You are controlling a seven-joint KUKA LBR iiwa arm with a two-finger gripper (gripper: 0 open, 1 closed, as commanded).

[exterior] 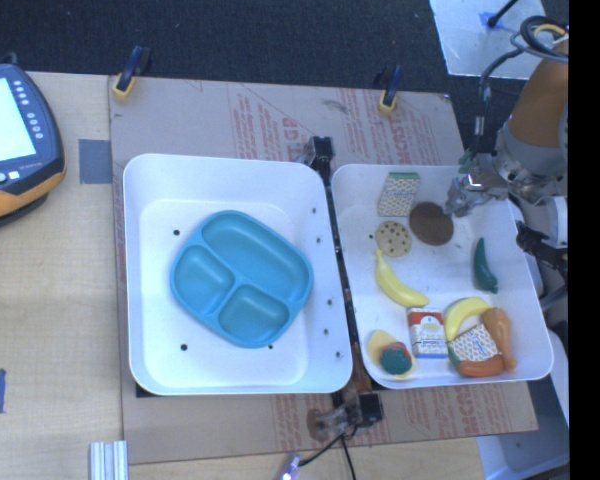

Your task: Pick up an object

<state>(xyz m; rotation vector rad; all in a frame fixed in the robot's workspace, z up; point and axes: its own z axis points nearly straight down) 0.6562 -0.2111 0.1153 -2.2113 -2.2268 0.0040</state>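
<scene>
The right bin (360,193) holds several toy foods: a brown round piece (432,224), a cookie (392,237), a green-topped cracker (399,194), a banana (397,283), a green pepper (483,266), a second banana (466,312), a small red carton (427,331), an orange carrot-like piece (497,340) and a yellow-green piece (391,354). My gripper (462,196) hangs over the bin's upper right, just right of the brown round piece. Nothing shows between its fingers.
The left bin (145,183) holds a blue divided plate (241,278). A teach pendant (10,143) lies at the far left on the bench. Clamps (127,74) hold the cardboard at the back edge.
</scene>
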